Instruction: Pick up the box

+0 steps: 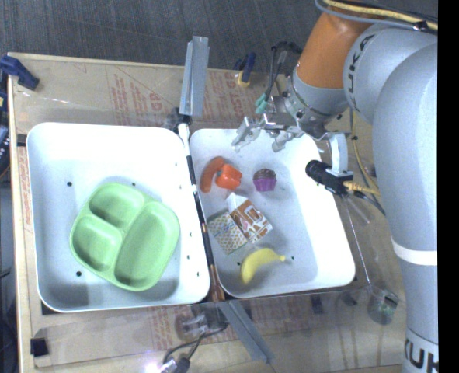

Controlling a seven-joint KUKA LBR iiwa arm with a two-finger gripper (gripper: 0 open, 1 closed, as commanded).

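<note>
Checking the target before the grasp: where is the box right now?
The box lies in the right bin, left of centre, between the orange carrot above and the banana below.

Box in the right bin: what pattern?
Box: white with brown-red print, chequered side; camera view.

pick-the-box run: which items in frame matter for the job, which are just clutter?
Job:
- box, patterned, lying in the right bin
- gripper, jaws open, above that bin's far edge, holding nothing

Clutter:
- banana
- orange carrot-like toy
- purple cupcake-like toy
- green divided plate in the left bin
</note>
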